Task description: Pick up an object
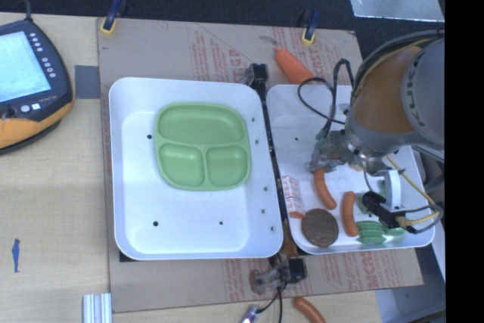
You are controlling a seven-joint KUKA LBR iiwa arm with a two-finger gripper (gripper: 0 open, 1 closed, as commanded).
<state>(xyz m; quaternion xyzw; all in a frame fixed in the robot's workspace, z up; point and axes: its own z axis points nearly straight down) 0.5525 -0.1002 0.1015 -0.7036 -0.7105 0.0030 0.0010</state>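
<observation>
so the jaws [327, 156] hang over the right bin [291, 106], can't tell their state; nearest sausage [325, 189] lies just below them, long axis running top-to-bottom

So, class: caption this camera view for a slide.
Arm over right bin of toy food; green plate in left bin.

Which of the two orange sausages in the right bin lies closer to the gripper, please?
The left sausage, beside the brown disc, its upper end just below the gripper.
</observation>
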